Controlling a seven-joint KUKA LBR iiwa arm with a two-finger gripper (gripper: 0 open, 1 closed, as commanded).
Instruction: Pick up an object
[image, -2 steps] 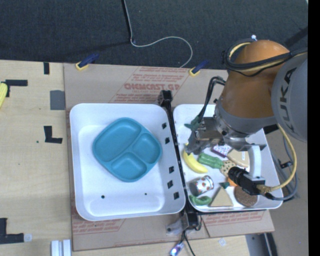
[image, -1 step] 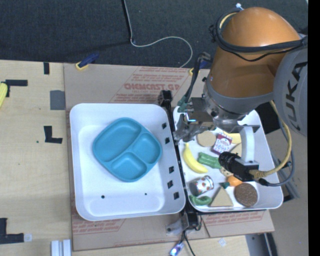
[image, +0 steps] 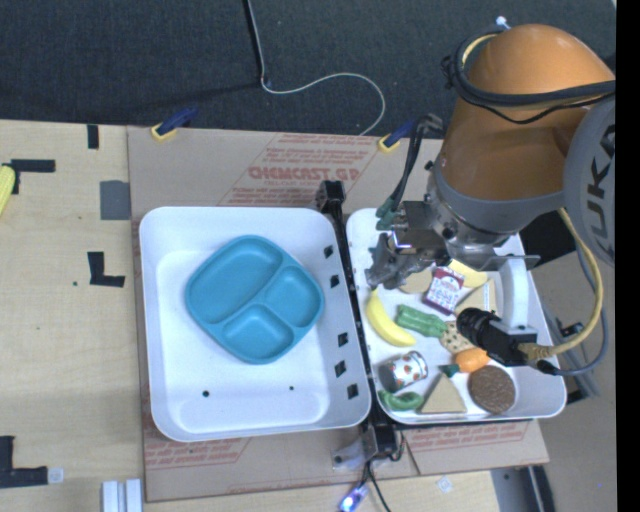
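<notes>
Hovering low over right bin (image: 548, 405), jaws (image: 388, 262) just above banana (image: 386, 321); cannot tell if spread or pressed together.

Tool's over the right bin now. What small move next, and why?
Probably a short descent with a slight nudge toward the banana. The tool sits at the right bin's upper left corner, and the banana lies just below it in the camera view, apart from the green pickle beside it, so it looks the easiest pick.
</notes>
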